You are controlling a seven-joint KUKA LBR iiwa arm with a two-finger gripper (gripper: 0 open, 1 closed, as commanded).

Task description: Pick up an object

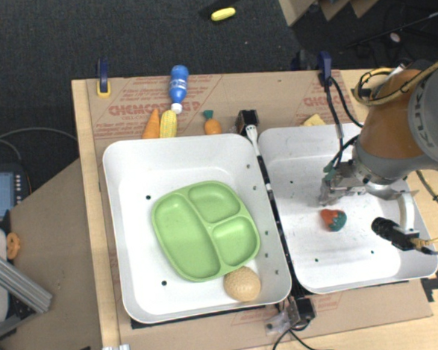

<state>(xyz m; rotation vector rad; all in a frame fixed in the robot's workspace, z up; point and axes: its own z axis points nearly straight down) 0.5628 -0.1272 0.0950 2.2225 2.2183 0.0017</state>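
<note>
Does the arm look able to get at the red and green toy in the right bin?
Likely yes: the gripper is right beside the red and green toy in the right bin, and nothing lies between them.

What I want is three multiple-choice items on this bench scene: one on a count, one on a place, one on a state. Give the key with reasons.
1. The green plate has how many hollows?
A. two
B. three
C. five

2. The red and green toy lies:
A. on the green plate
B. in the right bin
C. on the floor

3. The green plate sits:
A. upside down
B. on edge
C. flat, hollows up

Key:
1. B, since one large hollow and two smaller ones show.
2. B, since it lies on the white bottom of that bin, beside the claw.
3. C, since its rims and hollows face the camera.
</note>
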